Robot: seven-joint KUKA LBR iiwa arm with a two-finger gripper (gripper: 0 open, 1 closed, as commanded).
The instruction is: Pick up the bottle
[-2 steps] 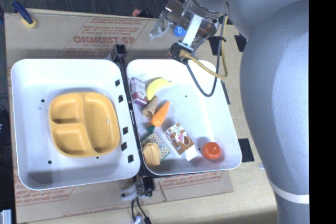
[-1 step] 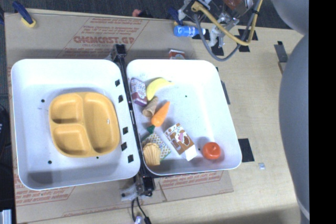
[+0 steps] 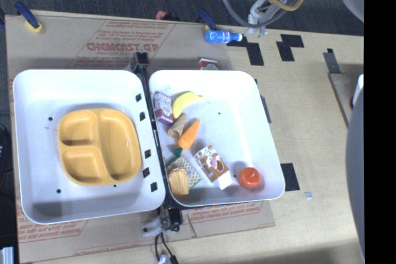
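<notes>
Cardboard-covered bench (image 3: 297,213), two white bins: blue bottle (image 3: 218,37) lies outside them near the bench's far edge, gripper (image 3: 260,25) just beside it, state undeterminable; grasp pending, next descend onto bottle.

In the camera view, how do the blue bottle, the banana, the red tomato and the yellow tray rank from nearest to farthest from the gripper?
From the gripper, at the top:
1. Blue bottle, on the bench just beside it.
2. Banana, right bin's upper part.
3. Red tomato, right bin's lower corner.
4. Yellow tray, left bin.

Cardboard-covered bench (image 3: 309,102); two white bins (image 3: 37,89); blue bottle (image 3: 218,37)
</notes>
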